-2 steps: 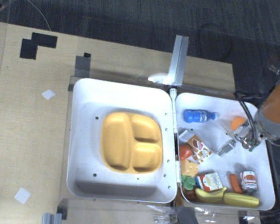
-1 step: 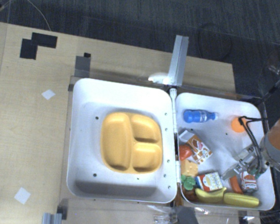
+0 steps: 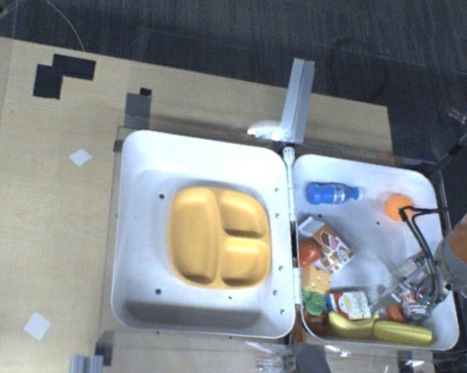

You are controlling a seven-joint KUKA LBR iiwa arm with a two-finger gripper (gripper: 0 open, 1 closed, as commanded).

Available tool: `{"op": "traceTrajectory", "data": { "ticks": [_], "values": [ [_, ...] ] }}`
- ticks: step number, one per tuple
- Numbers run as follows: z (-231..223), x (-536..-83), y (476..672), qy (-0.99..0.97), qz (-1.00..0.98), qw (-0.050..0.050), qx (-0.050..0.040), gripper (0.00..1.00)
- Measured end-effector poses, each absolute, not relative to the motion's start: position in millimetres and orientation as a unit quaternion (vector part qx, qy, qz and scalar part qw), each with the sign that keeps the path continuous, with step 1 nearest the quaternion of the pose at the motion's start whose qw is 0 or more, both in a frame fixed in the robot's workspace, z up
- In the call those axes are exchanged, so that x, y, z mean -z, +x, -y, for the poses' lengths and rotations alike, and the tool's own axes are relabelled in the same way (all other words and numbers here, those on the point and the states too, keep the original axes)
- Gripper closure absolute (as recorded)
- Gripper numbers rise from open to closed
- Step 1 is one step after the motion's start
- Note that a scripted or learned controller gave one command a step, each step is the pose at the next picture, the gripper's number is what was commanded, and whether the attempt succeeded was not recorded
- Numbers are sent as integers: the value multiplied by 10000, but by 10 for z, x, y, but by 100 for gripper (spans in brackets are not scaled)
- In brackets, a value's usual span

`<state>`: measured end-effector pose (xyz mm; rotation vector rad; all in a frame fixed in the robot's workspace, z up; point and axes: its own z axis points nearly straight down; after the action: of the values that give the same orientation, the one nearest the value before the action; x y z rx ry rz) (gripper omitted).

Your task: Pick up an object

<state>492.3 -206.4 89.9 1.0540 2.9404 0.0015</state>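
Gripper sat low in right bin, near its right wall; jaw state could not be told; banana lay just below-left of it, small carton beside; one blue bottle, one orange ball further up; left bin held one yellow tray.

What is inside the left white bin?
The left white bin holds one yellow divided tray, lying flat near its middle with three compartments facing up. Whatever lies under the tray is covered and cannot be seen.
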Motion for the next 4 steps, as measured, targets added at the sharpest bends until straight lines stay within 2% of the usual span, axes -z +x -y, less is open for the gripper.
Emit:
{"op": "traceTrajectory", "data": {
  "ticks": [1, 2, 3, 4],
  "values": [
    [2055, -893, 5704, 1337, -9910, 75, 5, 0],
    [2044, -1090, 6651, 1452, -9894, 60, 2, 0],
    [1491, -1331, 6498, 2504, -9681, 56, -13, 0],
    [855, -889, 6500, 2353, -9719, 63, -17, 0]
  ]
}}
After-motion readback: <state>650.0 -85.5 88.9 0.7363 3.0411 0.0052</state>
